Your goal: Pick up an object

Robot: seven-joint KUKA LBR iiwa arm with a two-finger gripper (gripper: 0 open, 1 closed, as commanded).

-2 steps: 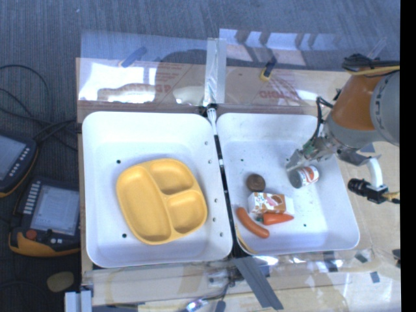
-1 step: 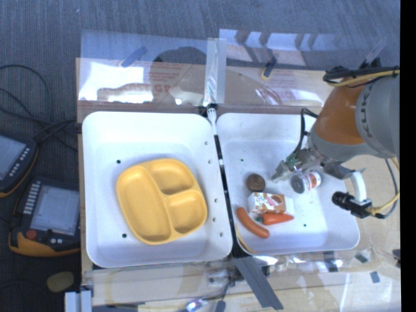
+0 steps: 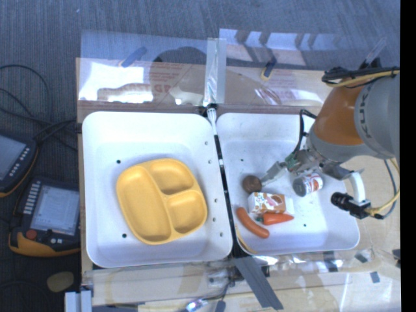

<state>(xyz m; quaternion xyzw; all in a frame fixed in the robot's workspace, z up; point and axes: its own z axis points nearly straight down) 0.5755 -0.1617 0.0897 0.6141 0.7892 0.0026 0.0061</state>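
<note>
A small round brown ball (image 3: pixel 252 184) sits in the right white bin (image 3: pixel 338 239), left of the gripper (image 3: pixel 294 164), whose opening cannot be told. No object is lifted yet; the approach needs lowering. The orange carrot-shaped toy (image 3: pixel 277 219) lies left-right nearby.

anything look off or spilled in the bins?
Nothing spilled or broken. The small can lies on its side in the right bin, next to the gripper. The yellow divided plate sits skewed in the left bin. The rest is loose clutter.
</note>
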